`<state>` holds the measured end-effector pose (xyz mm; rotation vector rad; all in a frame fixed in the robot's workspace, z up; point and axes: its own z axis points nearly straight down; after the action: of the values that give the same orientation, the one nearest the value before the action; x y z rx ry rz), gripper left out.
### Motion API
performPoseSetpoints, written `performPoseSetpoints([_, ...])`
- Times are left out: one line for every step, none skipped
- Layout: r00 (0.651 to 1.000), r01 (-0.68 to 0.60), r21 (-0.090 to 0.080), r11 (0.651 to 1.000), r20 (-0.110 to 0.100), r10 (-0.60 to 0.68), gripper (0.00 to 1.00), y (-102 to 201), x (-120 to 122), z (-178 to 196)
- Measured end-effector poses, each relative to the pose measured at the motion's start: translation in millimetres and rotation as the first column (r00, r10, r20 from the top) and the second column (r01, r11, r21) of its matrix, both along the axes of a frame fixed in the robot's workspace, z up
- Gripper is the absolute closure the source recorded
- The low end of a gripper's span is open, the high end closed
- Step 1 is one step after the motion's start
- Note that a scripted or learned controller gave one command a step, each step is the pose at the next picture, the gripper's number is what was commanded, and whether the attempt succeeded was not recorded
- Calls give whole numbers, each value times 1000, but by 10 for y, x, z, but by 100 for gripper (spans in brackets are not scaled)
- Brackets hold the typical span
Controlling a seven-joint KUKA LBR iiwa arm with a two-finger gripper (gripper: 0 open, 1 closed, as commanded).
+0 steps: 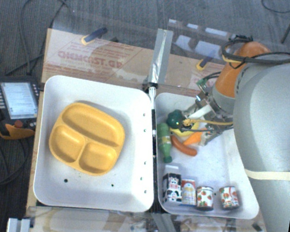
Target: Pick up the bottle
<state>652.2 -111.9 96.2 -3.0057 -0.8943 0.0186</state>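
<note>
A green bottle (165, 142) lies on its side along the left wall of the right bin (218, 168), pointing toward the front. My gripper (198, 117) hangs over the back of that bin, up and to the right of the bottle and apart from it. It sits right beside a dark green and yellow toy (176, 119). The big grey arm (270, 116) with its orange band (233, 77) covers the bin's right side.
An orange carrot-like piece (184, 146) lies just right of the bottle. Several small printed cans (200, 195) stand in a row along the right bin's front wall. The left bin (53, 180) holds a yellow divided tray (87, 138). A teach pendant (11, 98) lies at far left.
</note>
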Motion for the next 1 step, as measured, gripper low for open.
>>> performPoseSetpoints([994, 108, 0, 994, -6, -108, 0, -195, 18, 9])
